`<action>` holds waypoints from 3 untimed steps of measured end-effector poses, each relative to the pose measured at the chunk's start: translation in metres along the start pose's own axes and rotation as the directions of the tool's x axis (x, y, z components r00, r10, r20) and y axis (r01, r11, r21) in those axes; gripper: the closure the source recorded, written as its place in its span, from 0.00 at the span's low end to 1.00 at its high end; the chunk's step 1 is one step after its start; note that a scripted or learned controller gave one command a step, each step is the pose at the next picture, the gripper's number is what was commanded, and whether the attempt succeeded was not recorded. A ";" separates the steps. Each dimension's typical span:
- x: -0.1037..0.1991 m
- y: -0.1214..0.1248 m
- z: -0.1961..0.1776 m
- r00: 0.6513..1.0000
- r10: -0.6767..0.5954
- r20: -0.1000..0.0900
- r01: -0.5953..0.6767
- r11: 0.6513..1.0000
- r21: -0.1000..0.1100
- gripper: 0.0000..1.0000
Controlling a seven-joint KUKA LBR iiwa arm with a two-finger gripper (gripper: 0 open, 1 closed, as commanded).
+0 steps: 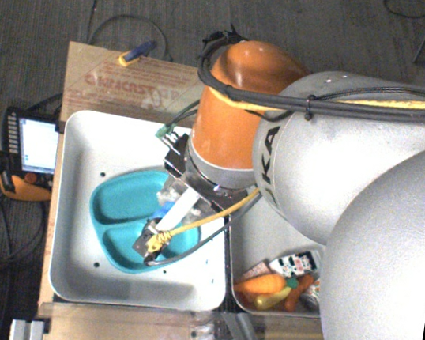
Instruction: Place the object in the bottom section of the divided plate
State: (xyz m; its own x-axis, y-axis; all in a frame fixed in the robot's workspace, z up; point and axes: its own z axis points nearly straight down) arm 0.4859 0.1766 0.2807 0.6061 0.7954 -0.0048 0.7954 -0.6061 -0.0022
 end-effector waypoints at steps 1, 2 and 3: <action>-0.018 0.034 0.011 0.998 0.067 0.001 -0.067 0.998 0.002 1.00; -0.017 0.080 0.028 0.996 0.086 0.001 -0.086 0.996 -0.002 1.00; -0.017 0.080 0.028 0.996 0.085 0.002 -0.085 0.996 -0.002 0.00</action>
